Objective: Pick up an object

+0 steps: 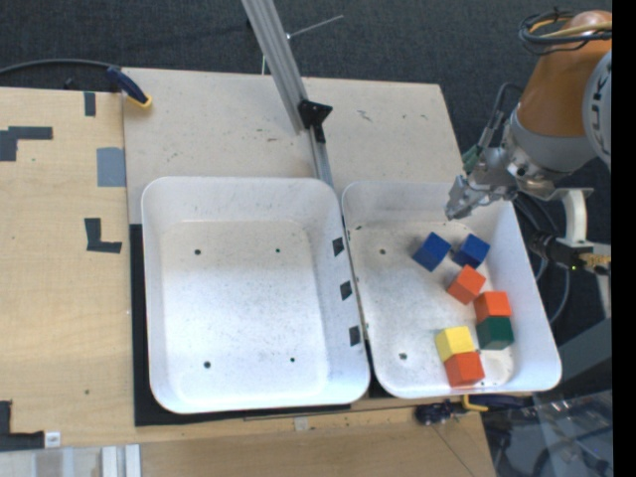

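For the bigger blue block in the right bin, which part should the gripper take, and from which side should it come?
Probably from straight above, closing on two opposite flat sides of the bigger blue block. It lies rotated in the right bin, so the gripper would likely need turning to match its faces. Bare floor lies on its left and lower sides; the smaller blue block is close on its right, so avoid pinching across that side.

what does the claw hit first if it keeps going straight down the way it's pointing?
Probably bare floor of the right bin, near its far wall. The claw points down-left, just short of the two blue blocks; depth is unclear, so it may clip one.
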Motion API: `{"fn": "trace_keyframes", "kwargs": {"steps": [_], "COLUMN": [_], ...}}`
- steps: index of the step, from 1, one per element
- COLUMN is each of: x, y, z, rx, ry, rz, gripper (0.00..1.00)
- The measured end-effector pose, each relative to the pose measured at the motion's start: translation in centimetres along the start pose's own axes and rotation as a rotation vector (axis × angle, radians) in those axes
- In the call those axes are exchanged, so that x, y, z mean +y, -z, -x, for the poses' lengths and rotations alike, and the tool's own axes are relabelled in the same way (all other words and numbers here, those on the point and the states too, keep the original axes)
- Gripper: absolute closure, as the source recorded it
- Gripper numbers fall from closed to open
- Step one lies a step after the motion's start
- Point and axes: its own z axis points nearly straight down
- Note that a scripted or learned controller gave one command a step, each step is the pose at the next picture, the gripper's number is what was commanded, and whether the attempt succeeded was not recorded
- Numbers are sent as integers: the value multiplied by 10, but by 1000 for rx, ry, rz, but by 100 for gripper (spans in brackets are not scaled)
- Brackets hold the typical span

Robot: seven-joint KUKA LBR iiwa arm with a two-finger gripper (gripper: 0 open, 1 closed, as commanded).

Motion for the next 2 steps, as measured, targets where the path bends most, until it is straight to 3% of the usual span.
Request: {"fn": "trace_keyframes", "kwargs": {"steps": [1,2], "x": [1,-8], "y": [23,18], "z": [0,-52], "rx": [1,2], "ry": [0,3], "rz": [-5,-8], "gripper": [100,100]}}
